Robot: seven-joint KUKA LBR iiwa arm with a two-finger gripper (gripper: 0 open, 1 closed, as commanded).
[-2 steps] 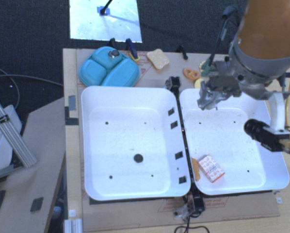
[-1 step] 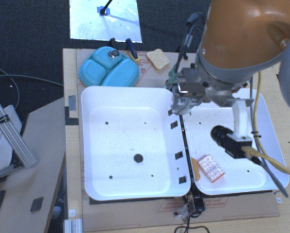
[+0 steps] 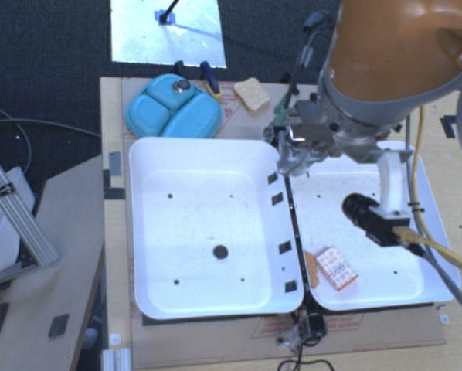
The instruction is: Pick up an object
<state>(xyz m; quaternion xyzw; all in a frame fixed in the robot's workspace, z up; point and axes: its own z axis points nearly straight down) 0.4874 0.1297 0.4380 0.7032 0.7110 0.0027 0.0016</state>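
Observation:
A small red-and-white patterned box (image 3: 337, 268) lies near the front left of the right bin (image 3: 416, 288), with a thin orange stick (image 3: 311, 269) beside it against the divider. My gripper (image 3: 293, 161) hangs over the back left corner of the right bin, close to the wall shared with the left bin, well behind the box. The big orange and grey arm covers most of it from above.
The left bin (image 3: 150, 207) holds one small dark round disc (image 3: 220, 251). Behind the bins on the bench lie a blue compartment tray (image 3: 174, 108), a blue-handled tool (image 3: 210, 78) and a tan sponge-like piece (image 3: 252, 93).

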